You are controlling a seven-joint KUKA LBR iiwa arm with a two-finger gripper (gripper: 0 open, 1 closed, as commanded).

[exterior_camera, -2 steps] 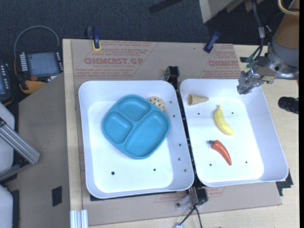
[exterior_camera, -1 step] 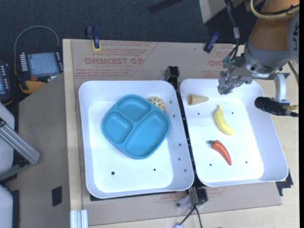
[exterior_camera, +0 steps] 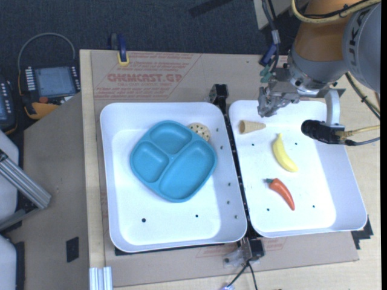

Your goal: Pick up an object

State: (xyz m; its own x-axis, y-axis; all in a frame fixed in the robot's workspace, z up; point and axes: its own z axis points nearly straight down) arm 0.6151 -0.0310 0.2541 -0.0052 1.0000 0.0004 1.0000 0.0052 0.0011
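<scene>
My gripper [exterior_camera: 266, 109] hangs over the back left corner of the right bin [exterior_camera: 326, 219], its fingertips pointing down just above and right of a small tan cone [exterior_camera: 251, 125]. Nothing shows between the fingers. A yellow banana [exterior_camera: 283, 153] lies in the middle of that bin. Below the banana lies a red chili pepper [exterior_camera: 282, 193]. The cone lies on its side, apart from the fingertips.
The left bin [exterior_camera: 121, 222] holds a blue divided plate [exterior_camera: 174, 160] with a round cookie [exterior_camera: 198, 129] tucked behind its far edge. A black cylinder [exterior_camera: 320, 131] juts from the arm over the right bin's back right. Cables trail at the right.
</scene>
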